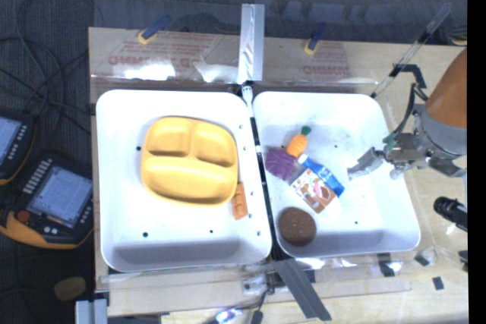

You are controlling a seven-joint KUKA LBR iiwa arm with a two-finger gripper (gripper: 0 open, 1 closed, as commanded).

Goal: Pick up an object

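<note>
Two bins side by side on the counter: left bin in the frame's centre-left, right bin centre-right. In the left bin, a divided tray near the middle, with a small carrot piece just beside its lower right corner. In the right bin, toward its left half: toy carrot uppermost, grape bunch left below it, carton lower right of that, round cookie lowest. Tool over the right bin's right side, apart from these.

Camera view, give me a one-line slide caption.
End effector hovers at the right bin's right side; carton, purple toy and brown disc inside; yellow tray in left bin.
</note>
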